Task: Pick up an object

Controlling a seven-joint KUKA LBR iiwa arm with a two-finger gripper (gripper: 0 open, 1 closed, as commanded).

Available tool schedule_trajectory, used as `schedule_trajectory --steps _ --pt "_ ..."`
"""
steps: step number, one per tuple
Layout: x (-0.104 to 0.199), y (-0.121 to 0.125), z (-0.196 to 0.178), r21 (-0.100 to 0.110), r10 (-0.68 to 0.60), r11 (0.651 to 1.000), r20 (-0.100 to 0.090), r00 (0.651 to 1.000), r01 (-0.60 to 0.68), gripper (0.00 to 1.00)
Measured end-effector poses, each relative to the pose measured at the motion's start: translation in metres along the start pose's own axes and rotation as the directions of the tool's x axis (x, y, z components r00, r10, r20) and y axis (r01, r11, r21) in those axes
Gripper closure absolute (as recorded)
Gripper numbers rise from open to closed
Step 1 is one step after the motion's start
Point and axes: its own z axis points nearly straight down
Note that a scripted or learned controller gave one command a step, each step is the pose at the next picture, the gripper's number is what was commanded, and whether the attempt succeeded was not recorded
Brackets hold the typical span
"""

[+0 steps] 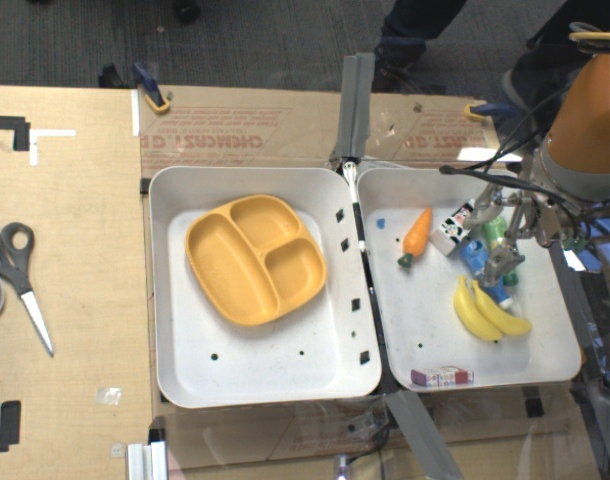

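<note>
While arm [575, 138] overhangs right bin [425, 353], bananas [488, 313] near front edge.

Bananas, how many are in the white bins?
2. Both bananas lie side by side in the right bin, near its right side, just below the blue thing. The arm may hide more.

A pair of scissors [20, 278] with grey handles lies on the bare wooden bench [65, 368] at the far left, blades pointing toward the near edge. Black tape marks [10, 133] sit on the bench top beyond them. A sheet of brown cardboard [235, 133] with red print lies flat behind the two bins, and a blue and yellow clamp [153, 90] grips its left corner
</note>
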Motion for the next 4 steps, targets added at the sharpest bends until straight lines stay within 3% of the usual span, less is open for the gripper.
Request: schedule_trajectory --steps 1,2,3,4 --pt "-0.046 0.037 0.095 0.000 0.103 0.995 0.003 0.995 -0.103 0.00" --pt "-0.064 0.048 0.104 0.002 0.152 0.988 0.007 0.988 -0.152 0.00" --pt "0.010 0.000 0.107 -0.001 0.293 0.956 -0.002 0.956 -0.293 0.00" --pt "-0.020 0.058 0.107 0.001 0.431 0.902 0.000 0.902 -0.431 0.00"
